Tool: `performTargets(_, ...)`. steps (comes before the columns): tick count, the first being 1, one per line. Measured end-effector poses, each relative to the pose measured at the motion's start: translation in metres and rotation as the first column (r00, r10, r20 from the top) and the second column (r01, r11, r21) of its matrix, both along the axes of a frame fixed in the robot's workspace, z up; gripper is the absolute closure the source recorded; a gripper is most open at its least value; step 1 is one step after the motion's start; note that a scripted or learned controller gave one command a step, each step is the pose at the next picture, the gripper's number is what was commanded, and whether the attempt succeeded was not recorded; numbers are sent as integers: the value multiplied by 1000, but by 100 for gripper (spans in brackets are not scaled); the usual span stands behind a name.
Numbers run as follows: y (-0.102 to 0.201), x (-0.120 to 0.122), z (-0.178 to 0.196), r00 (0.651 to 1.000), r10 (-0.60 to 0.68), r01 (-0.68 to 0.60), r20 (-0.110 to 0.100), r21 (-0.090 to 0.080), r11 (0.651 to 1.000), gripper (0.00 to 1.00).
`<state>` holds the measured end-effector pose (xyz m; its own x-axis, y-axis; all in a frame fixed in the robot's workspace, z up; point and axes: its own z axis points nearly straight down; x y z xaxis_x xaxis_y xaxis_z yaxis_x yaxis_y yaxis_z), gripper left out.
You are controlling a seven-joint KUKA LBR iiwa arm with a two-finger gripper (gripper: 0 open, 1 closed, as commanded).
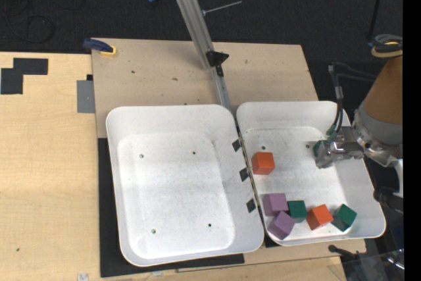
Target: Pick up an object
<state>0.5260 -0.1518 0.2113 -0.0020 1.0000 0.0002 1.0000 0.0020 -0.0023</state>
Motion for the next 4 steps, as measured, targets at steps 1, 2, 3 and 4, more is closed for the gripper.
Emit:
performTargets(1,41,13,2,1000,2,-2,0,2,1000,100)
performTargets(2,83,38,9,1000,2,-2,2,2,1000,100)
performTargets(3,133,62,20,1000,3,-3,2,2,1000,100)
performTargets(4,179,81,16,1000,1,-1,1,1,1000,100)
